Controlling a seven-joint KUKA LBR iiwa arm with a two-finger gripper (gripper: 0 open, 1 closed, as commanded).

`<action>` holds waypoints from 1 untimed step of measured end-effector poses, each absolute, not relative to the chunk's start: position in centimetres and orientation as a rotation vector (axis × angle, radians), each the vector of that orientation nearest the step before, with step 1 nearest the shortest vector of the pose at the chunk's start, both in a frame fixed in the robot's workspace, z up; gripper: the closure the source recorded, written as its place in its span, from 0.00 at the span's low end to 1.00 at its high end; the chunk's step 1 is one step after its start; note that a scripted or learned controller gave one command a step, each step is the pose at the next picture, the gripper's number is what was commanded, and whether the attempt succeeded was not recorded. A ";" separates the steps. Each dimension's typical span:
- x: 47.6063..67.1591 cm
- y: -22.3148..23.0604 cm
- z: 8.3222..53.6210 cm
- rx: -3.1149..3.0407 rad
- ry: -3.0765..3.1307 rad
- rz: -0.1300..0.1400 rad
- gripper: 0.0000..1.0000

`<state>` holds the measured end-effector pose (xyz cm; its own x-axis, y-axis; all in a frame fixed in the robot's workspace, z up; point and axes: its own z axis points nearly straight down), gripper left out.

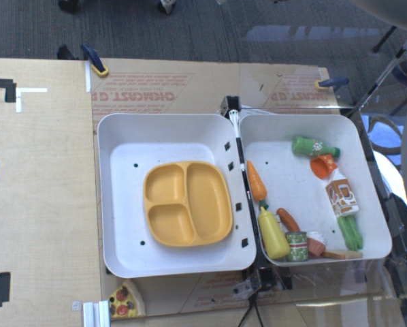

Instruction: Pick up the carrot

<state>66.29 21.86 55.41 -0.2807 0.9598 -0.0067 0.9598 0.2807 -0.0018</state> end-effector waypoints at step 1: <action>66.4 21.9 56.2 1.878 2.509 -0.008 1.00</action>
